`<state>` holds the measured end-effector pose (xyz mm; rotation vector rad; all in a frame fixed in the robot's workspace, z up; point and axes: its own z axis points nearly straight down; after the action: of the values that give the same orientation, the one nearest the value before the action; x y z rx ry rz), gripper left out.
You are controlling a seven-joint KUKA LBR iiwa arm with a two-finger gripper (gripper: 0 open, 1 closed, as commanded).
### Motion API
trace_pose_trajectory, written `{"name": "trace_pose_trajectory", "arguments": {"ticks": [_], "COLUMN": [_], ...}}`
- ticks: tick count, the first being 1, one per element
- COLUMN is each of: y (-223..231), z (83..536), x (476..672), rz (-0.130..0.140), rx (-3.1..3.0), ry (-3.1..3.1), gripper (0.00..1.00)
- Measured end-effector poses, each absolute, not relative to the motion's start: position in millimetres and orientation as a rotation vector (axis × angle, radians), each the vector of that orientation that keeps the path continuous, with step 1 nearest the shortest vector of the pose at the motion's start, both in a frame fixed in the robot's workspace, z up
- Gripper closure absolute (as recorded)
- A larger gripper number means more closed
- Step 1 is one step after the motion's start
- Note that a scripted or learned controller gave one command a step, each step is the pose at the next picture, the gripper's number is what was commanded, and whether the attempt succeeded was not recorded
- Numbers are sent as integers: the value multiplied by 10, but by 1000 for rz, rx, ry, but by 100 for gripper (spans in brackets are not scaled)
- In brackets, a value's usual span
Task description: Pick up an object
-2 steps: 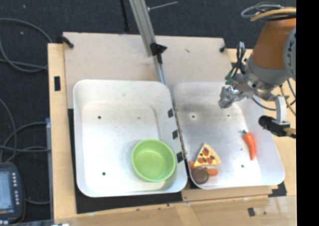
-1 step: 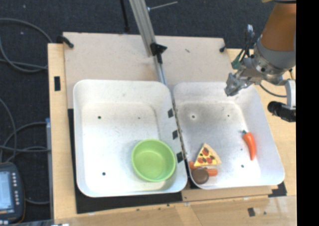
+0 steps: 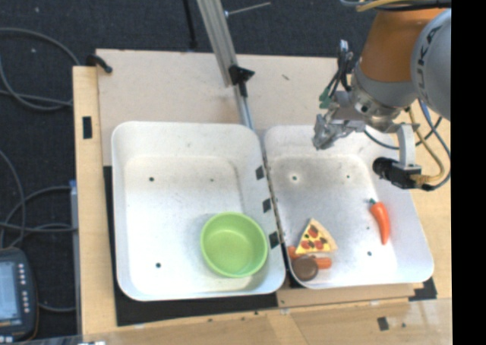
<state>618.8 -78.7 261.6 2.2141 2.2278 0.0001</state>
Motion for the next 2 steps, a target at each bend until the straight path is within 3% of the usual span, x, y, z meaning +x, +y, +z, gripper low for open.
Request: {"name": "trace_pose_trajectory", "arguments": {"ticks": [2], "y": [256], "z": [2540], "x": [6163], "rz": [0], "rx": [2215], "ry": [2229], "gripper": [100]}}
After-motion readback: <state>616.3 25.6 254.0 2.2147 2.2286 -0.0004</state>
